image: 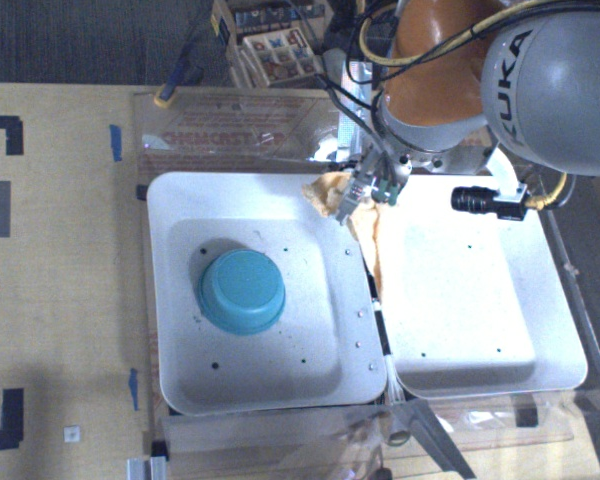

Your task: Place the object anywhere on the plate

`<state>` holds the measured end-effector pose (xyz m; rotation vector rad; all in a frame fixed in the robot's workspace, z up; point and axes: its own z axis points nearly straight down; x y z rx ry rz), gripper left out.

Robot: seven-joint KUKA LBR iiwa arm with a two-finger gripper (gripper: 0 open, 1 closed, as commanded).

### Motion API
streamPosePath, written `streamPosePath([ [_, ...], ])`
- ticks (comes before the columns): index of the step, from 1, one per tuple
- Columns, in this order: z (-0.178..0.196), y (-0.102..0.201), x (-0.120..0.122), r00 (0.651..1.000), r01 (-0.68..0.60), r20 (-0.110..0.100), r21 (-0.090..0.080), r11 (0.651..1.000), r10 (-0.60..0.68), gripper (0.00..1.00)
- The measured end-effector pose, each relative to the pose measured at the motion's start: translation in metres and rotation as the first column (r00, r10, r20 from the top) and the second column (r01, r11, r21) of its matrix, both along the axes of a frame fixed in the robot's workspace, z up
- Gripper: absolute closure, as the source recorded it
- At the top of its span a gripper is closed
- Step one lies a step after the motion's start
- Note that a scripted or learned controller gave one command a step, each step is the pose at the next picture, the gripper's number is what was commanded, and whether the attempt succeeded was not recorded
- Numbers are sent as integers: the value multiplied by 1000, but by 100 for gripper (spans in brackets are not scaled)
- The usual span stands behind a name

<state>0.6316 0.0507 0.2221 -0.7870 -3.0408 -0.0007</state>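
While the arm [540, 78] reaches in from three o'clock, its gripper [372, 190] hangs over the top end of the seam between the two bins, near twelve o'clock of the pair. A tan cloth [365, 230] shows right at the gripper and trails down from it toward six o'clock along the seam, with a crumpled part [322, 194] spilling over the upper right corner of the left bin [170, 208]. The cloth touches the gripper, but whether the fingers are closed on it or how wide they stand I cannot tell. Inside the left bin, at about nine o'clock of its middle, sits a blue plate [242, 290], round and looking like an upturned dish, well apart from the cloth. The right bin [540, 358] lies just beside the left one, its white floor bearing a few dark dots. Both bins rest on the table [50, 298].
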Motion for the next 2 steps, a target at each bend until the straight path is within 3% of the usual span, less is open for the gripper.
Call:
streamPosePath([
  [1,2,44,-22,922,-386,1,1,922,386,100],
  [2,2,44,-22,922,-386,2,0,922,386,0],
])
